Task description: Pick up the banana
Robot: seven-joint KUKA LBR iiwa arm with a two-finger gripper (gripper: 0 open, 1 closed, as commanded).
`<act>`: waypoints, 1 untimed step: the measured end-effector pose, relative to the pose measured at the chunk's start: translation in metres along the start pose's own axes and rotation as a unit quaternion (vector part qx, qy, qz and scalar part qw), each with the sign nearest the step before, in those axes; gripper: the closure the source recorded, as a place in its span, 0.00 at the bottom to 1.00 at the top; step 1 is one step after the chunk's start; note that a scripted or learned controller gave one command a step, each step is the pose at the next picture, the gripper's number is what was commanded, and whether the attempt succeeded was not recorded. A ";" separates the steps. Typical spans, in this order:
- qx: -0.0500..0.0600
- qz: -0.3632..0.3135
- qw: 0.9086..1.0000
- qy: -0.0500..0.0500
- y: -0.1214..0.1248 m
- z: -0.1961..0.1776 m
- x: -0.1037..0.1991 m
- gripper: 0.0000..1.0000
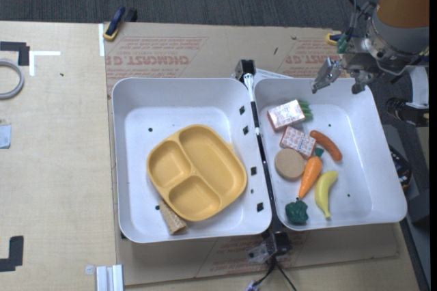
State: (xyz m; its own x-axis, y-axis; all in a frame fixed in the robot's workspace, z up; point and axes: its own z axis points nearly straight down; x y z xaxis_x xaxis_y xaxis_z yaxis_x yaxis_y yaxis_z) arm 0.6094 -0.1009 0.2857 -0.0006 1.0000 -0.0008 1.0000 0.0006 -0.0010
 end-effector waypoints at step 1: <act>0.000 -0.124 0.992 0.000 -0.054 0.162 -0.010 0.00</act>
State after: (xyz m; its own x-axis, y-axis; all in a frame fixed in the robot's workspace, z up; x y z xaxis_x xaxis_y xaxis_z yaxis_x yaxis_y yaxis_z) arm 0.5554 -0.1114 0.1241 -0.2467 0.9691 0.0000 0.9691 0.2467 -0.0004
